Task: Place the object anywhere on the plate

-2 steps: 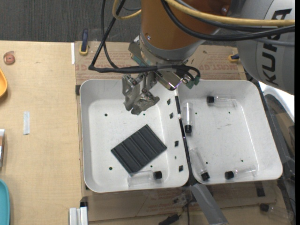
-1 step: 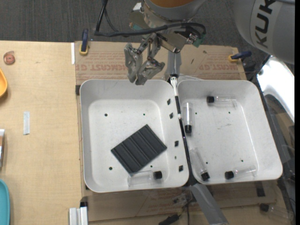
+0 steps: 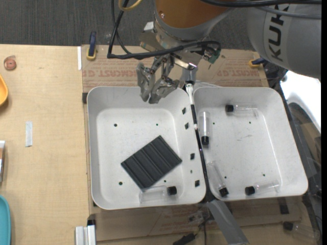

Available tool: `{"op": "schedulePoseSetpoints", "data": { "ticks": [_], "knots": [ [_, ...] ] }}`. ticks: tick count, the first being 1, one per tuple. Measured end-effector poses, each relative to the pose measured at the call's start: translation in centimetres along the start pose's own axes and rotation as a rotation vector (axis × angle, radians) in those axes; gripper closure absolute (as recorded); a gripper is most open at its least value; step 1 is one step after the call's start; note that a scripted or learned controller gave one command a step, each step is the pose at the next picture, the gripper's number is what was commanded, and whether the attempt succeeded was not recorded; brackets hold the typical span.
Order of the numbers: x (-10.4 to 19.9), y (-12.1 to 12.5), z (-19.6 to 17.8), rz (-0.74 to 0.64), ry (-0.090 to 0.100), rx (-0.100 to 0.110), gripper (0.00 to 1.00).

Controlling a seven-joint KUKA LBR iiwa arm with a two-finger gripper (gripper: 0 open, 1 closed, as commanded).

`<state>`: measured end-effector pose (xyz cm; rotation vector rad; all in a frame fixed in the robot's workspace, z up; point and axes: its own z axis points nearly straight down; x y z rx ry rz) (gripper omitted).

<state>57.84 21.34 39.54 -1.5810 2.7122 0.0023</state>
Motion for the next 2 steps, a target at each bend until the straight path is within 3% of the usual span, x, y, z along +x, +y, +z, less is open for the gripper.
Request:
{"op": "schedulePoseSetpoints", "data": {
  "ticks": [1,2],
  "knots": [
    [2.2,1.3,-4.7,-0.23,-0.002,0.001,1.0],
    [0.0,-3.4,-4.6,-0.452,-0.002,0.001,1.0]
  ]
}}
